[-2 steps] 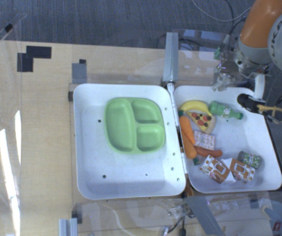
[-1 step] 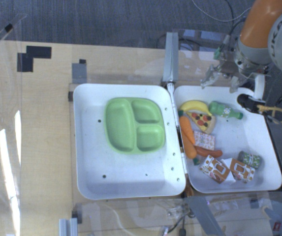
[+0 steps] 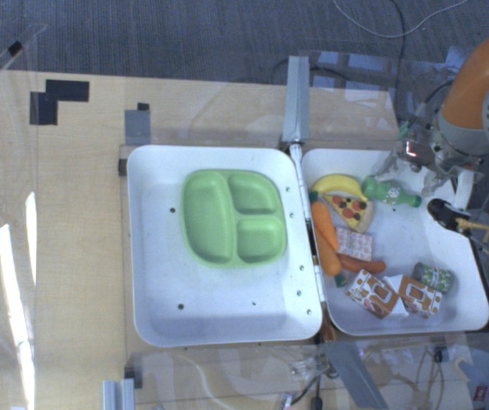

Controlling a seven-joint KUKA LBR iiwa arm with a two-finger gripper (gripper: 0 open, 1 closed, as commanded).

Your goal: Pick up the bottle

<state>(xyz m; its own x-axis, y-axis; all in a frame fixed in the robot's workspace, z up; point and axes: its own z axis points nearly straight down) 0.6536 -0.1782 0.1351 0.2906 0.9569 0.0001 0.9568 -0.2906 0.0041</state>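
Green bottle (image 3: 392, 193) lying at upper edge of right bin (image 3: 474, 314), beside banana (image 3: 340, 184). Claw (image 3: 410, 162) hovering just upper right of bottle; claw state unclear, cannot tell.

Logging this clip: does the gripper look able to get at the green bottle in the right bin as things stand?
Probably yes. The green bottle lies on top near the bin's far edge, with nothing over it; the banana sits just beside it. The gripper hovers close by.
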